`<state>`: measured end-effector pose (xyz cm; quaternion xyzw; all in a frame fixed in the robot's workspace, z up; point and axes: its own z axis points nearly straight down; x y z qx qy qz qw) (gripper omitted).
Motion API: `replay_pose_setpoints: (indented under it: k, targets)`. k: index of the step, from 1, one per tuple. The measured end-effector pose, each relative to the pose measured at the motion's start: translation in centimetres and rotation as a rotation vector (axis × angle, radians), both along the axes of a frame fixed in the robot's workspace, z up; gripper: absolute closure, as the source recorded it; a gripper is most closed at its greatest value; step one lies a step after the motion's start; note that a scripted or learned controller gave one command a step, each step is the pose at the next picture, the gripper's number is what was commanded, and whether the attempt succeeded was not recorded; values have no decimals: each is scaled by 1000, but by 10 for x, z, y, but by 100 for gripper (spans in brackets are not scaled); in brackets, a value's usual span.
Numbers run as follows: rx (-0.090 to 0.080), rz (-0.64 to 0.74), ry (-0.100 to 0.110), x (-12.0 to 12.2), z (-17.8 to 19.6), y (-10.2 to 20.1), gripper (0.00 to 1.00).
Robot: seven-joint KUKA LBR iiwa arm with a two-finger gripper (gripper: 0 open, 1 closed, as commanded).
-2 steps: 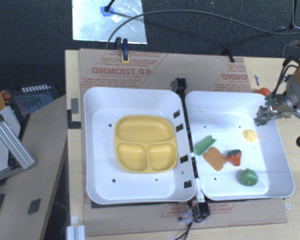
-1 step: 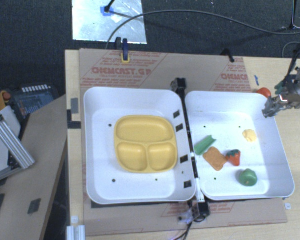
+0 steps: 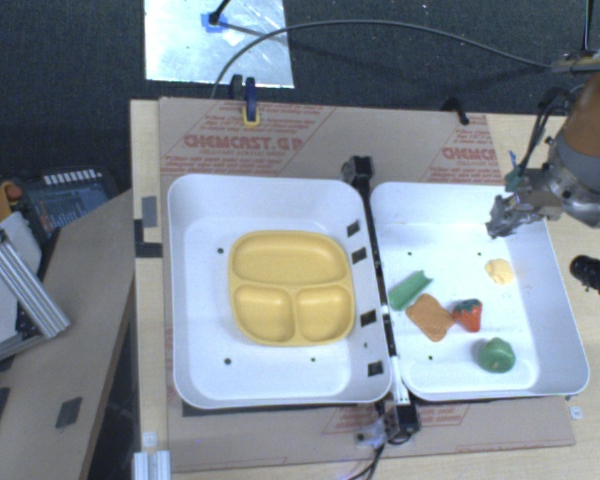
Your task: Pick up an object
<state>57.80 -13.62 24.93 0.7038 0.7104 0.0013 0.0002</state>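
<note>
The right bin holds several small toy foods: a pale yellow piece, a green pod-like piece, an orange slab, a red piece with a dark top and a round green piece. My gripper hangs over the bin's far right part, just above and beyond the pale yellow piece. Nothing shows between its tips, and it is too small and dark to read its state.
The left bin carries a yellow three-compartment tray. A black divider with clips runs between the bins. Cables cross the dark floor behind, and a metal sheet lies at the back left.
</note>
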Motion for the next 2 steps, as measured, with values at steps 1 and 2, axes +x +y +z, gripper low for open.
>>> replay_pose_setpoints:
  k: [1,2]
  targets:
    - [0,0,0,6,-13,50,100]
    - [1,1,0,10,-5,108,100]
